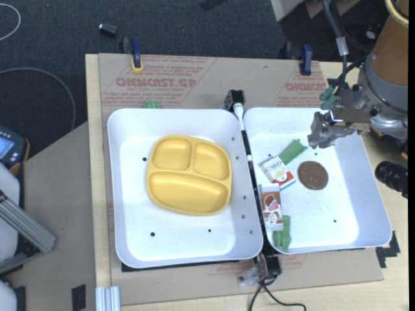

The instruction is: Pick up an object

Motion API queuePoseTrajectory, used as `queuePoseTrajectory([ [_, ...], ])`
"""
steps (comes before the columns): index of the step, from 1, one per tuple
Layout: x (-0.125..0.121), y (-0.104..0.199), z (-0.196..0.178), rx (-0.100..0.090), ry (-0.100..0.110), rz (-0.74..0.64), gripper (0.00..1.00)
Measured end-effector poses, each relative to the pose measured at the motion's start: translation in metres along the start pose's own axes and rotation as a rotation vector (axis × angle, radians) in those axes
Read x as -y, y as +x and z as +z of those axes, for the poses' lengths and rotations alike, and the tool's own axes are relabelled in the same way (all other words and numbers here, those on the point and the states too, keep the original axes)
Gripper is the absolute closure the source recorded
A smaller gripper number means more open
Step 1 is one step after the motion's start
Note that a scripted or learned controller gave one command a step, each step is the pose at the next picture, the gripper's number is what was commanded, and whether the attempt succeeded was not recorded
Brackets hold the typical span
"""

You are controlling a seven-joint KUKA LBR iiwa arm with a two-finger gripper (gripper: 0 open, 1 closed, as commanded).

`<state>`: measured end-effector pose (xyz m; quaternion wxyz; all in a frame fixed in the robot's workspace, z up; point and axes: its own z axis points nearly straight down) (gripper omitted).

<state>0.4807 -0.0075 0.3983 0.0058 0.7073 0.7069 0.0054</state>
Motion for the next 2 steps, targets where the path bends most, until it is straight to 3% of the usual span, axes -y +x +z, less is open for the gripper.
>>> queuePoseTrajectory([
  [1, 0.003, -0.047, 0.060, 0.000, 0.023, 0.005, 1.00],
  [2, 0.004, -0.104, 0.102, 0.000, 0.022, 0.006, 1.00],
])
